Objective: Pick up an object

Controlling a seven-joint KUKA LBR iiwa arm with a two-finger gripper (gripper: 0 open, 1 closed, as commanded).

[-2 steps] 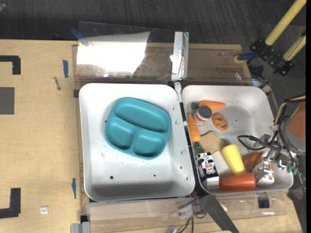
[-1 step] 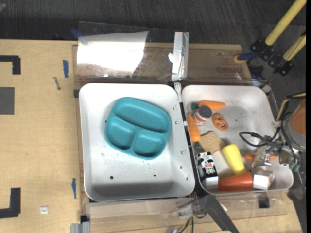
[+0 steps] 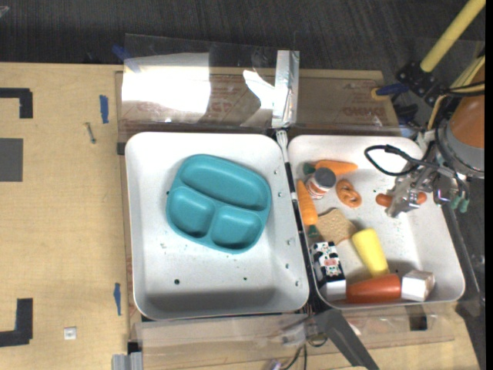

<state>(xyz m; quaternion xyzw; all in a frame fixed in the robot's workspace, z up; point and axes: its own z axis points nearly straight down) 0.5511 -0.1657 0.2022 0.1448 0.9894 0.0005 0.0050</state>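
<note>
Gripper [image 3: 406, 199] low over the right bin [image 3: 431, 241]

It hangs beside a small orange piece [image 3: 383, 200]; whether its fingers are wide or closed, I cannot tell.

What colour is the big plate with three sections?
Teal blue, seen in the camera view.

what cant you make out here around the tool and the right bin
- Tool, camera view: its shape blurs into the cables around it, so what it is doing is unclear.
- Small orange object beside the tool: too small to identify.
- Black-and-white item by the bin wall: print too small to read.
</note>
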